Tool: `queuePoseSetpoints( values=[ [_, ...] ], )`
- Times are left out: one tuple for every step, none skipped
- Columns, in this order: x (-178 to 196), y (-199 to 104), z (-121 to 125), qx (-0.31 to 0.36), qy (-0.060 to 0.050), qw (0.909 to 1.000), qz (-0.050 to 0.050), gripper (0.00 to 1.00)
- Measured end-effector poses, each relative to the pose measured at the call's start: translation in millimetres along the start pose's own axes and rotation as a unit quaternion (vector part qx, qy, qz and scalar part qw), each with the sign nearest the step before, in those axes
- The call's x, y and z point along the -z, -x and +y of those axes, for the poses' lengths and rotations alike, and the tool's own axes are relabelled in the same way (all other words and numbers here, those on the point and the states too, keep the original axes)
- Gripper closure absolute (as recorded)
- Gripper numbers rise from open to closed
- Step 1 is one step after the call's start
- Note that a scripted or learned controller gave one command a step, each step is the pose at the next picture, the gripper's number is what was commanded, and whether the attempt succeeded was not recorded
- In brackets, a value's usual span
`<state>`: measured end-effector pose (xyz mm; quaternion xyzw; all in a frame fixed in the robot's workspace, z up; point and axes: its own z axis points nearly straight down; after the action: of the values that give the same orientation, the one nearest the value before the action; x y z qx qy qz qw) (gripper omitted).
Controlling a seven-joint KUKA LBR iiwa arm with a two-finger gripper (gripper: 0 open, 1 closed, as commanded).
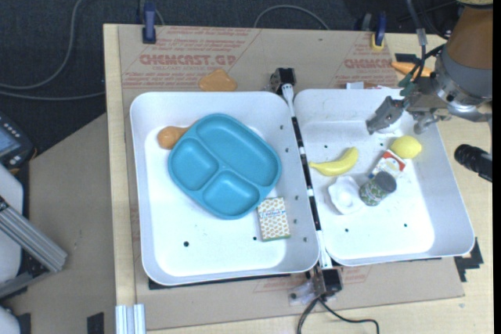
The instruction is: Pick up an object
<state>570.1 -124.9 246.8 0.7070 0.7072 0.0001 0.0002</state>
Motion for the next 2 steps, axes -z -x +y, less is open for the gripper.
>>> queuePoseSetpoints(
  values=[
    [-90, -4, 26, 0.001, -0.005, 1.0, 0.001, 0.0],
    [-167, -24, 19, 0.001, -0.004, 1.0, 0.001, 0.0]
  ],
)
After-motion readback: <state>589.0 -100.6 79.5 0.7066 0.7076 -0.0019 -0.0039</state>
